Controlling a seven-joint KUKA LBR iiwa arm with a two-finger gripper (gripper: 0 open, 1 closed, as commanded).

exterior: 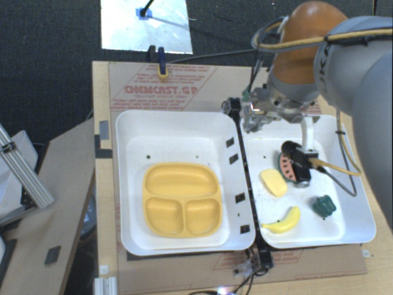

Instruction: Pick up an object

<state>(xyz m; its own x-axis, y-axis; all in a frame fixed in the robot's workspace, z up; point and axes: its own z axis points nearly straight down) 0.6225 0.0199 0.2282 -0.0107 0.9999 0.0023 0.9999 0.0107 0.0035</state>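
Right bin (351, 225), eleven o'clock: gripper (253, 118); grip state, cannot tell.
Nearest target: pale yellow block (273, 182), toward its six o'clock.
Advice: centre over it, avoiding banana (284, 220).

- I see a yellow banana (282, 220) lying flat, curved, by the right bin's (361, 227) lower edge.
- Pale yellow block (273, 182): flat, toward that bin's left wall.
- Dark green lump (323, 206): near its right wall.
- Pink watermelon slice (285, 165): mid-bin, partly hidden.
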